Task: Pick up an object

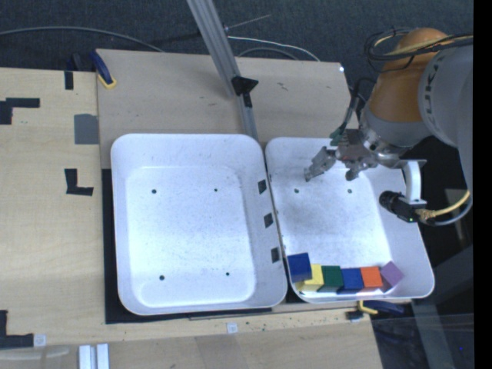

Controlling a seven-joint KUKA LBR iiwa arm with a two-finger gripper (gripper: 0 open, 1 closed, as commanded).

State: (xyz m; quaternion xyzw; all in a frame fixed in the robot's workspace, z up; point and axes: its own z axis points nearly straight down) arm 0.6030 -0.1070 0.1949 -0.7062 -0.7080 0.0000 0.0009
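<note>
Currently the jaws (334, 167) hang over the far half of the right bin (407, 229), spread apart and gripping nothing; the two prongs point down and to the view's left above bare bin floor. Candidate objects sit in a tight row against the near wall of that same bin: a blue block (298, 265) stacked on a yellow block (310, 282), then a green block (331, 276), a second blue block (351, 279), an orange block (371, 277) and a purple block (391, 273) at the near right corner. All are well apart from the jaws. Judged step: approach, before any descent; nothing is picked yet. Next move calls for travel toward the near edge, then a choice of block; the row is packed, neighbours touching, so a prong has little room between blocks, and the wall behind them limits the angle. The raised blue block or the purple end block look the easiest targets. Left bin (192, 221) is shallow, white, speckled with dark dots. Both bins rest on a pale wooden table (46, 229) marked with black tape pieces; a grey metal bar (215, 37) crosses the far side, and dark carpet with cables lies beyond. A black connector with a yellow cable (419, 210) hangs off the arm near the right bin's rim.
</note>
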